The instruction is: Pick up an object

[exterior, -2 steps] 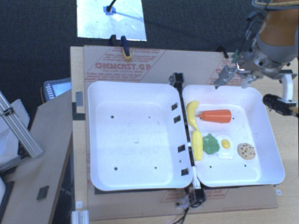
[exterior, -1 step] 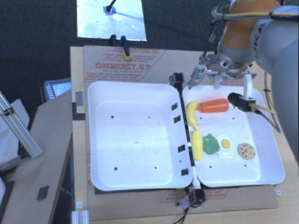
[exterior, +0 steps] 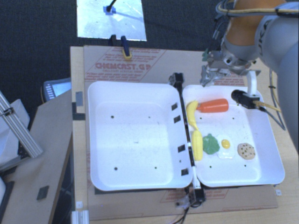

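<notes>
My gripper [exterior: 209, 80] hangs above the far edge of the right bin [exterior: 268, 143], with nothing seen between its fingers. An orange carrot [exterior: 213, 106] lies just below it in the bin's far part. A yellow banana [exterior: 191, 114] curves along the bin's left wall, with a second yellow piece [exterior: 197, 145] further toward the front. A green broccoli piece [exterior: 211, 144], a fried egg [exterior: 225, 144] and a chocolate-chip cookie [exterior: 245, 150] lie toward the front of the same bin.
The left bin [exterior: 135, 134] stands beside the right one, divided from it by a black-clipped rim [exterior: 183, 125]. Both bins rest on a cardboard sheet [exterior: 126, 64]. A yellow and blue clamp [exterior: 125, 48] sits at the back.
</notes>
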Controlling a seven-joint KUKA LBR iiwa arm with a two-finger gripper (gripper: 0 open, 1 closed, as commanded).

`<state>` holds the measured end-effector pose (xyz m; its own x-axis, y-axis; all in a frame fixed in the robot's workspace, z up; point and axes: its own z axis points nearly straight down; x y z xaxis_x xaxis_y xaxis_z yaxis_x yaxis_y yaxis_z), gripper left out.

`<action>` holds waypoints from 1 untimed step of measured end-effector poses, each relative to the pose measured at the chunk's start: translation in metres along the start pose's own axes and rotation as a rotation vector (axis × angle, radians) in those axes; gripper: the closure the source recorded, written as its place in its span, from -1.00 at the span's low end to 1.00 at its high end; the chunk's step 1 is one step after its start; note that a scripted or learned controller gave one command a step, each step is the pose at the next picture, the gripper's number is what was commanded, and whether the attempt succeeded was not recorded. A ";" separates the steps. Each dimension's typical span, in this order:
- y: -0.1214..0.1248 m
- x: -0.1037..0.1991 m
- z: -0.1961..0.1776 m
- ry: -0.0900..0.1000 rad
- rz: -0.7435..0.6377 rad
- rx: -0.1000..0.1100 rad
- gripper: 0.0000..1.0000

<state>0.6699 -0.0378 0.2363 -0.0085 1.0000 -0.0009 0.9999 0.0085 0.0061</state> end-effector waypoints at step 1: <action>-0.009 0.005 -0.081 0.001 0.003 -0.005 1.00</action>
<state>0.6600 -0.0326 0.3170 -0.0058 1.0000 -0.0003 0.9999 0.0058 0.0116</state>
